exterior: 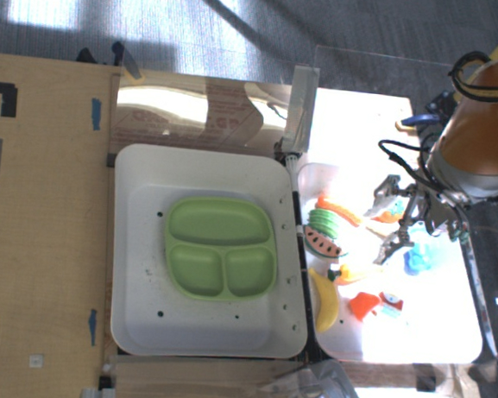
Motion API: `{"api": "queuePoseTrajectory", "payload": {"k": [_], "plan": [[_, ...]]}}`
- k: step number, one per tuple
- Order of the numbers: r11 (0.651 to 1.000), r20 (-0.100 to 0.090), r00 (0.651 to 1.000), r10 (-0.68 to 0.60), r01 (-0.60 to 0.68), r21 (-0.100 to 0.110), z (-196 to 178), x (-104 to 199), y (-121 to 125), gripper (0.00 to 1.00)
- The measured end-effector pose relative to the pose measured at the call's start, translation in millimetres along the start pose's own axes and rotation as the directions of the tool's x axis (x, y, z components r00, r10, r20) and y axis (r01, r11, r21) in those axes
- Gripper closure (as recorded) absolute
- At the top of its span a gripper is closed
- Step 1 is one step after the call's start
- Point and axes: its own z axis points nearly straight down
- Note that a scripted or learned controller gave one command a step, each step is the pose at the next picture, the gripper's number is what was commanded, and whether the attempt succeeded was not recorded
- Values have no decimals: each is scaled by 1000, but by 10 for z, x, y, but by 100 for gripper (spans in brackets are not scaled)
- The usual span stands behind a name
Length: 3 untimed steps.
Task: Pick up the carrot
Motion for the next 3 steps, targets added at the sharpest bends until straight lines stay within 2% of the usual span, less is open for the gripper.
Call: {"api": "queuePoseTrajectory", "payload": {"k": [1, 2, 3], "plan": [[1000, 8, 1000, 28, -28, 2, 1100, 107, 22, 0], [984, 11, 984, 177, -177, -1, 1182, 332, 103, 0], [945, 8, 945, 328, -328, -2, 1188, 33, 63, 0]]}}
